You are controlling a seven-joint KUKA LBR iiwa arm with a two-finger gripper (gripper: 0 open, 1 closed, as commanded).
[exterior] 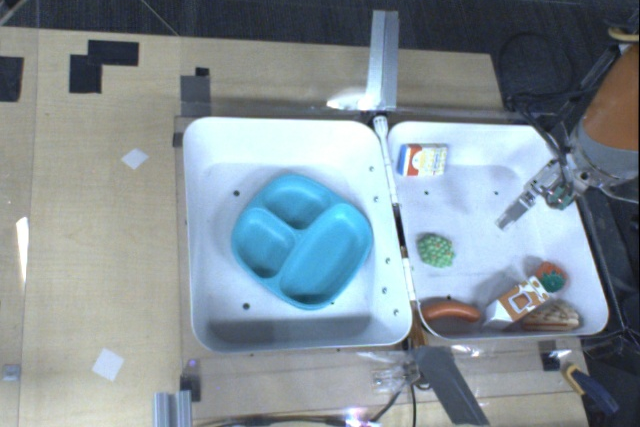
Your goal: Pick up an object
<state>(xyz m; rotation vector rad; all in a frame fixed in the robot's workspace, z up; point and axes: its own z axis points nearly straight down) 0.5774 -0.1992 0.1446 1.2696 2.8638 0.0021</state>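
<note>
Two shallow white bins sit side by side on a pale wooden bench. The left bin [200, 215] holds one thing, a blue divided tray [302, 240], lying near its middle with bare white floor on all sides, widest along the near wall.

The right bin [470, 140] is busier along its edges. A small yellow, red and white carton [422, 159] lies near the far-left corner, just beside the shared wall. A green knobbly ball [436, 250] rests left of centre. Along the near wall lie a brown sausage-shaped piece [451, 313], a small orange and white box [522, 299], a tan ridged piece [551, 318] and, just behind them, a round orange and green item [549, 276]. The bin's middle and far-right floor are bare.

The grey arm with its orange band [612, 110] reaches in from the right. Its gripper [515, 211] hangs over that bare stretch, pointing toward the bin's centre, well apart from every object. Nothing is visible between its fingers; how far they are parted cannot be told at this size.
</note>
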